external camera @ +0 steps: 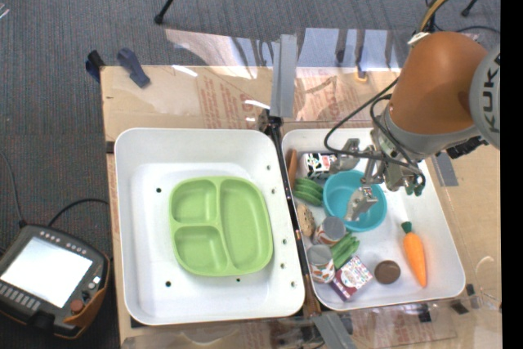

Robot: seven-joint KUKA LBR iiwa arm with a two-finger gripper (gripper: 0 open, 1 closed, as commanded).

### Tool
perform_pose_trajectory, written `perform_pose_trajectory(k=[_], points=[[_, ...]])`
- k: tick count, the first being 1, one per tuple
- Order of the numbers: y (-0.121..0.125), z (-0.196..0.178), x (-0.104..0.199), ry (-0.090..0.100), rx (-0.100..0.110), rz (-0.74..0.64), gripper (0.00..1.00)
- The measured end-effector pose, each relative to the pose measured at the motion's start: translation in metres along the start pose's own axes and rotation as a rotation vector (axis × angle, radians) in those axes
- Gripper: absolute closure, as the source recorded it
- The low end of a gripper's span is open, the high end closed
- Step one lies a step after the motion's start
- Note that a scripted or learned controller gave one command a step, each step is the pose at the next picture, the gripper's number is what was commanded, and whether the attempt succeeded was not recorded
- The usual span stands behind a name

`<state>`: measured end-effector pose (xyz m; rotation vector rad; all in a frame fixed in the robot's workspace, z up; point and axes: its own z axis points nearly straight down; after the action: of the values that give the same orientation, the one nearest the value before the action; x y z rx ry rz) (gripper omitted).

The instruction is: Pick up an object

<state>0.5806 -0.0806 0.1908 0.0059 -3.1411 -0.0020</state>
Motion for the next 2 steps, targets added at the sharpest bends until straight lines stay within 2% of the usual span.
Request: perform_pose_trajectory(k=[1,2], points=[[-0.011,0.067,0.006,-0.029,0.002,0.173,0.0],[-0.005,0.072,-0.034,-0.047,0.002,0.224,0.0]])
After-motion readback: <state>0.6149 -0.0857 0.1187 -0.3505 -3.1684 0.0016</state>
